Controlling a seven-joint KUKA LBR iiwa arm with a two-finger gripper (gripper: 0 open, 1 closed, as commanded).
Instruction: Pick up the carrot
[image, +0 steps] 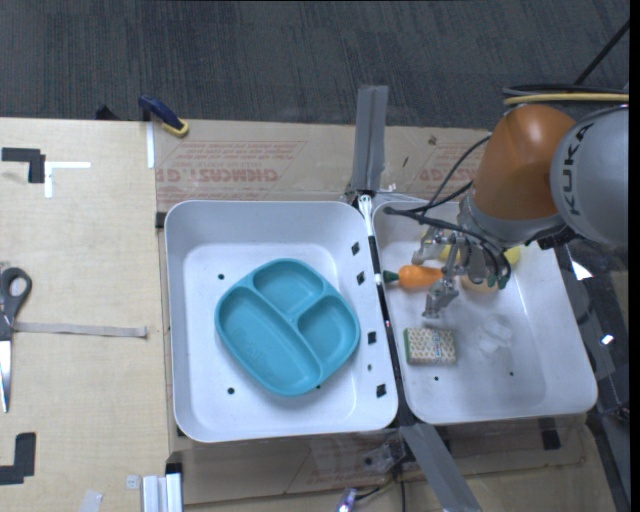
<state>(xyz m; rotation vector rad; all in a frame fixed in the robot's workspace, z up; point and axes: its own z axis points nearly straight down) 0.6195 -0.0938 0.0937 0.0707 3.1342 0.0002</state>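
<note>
The carrot (414, 276) is small and orange with a green tip pointing left. It lies in the right bin (540, 395) near its far left corner, close to the divider between the bins. My gripper (439, 298) hangs low over the right bin, just right of the carrot and slightly nearer the camera. The wrist and its cables cover the carrot's right end. I see nothing held in the gripper.
A blue three-compartment plate (288, 325) lies in the left bin (190, 250). A speckled sponge-like block (430, 345) sits in the right bin in front of the gripper. A yellow item (513, 256) peeks out behind the wrist. Scissors (10, 300) lie on the bench at far left.
</note>
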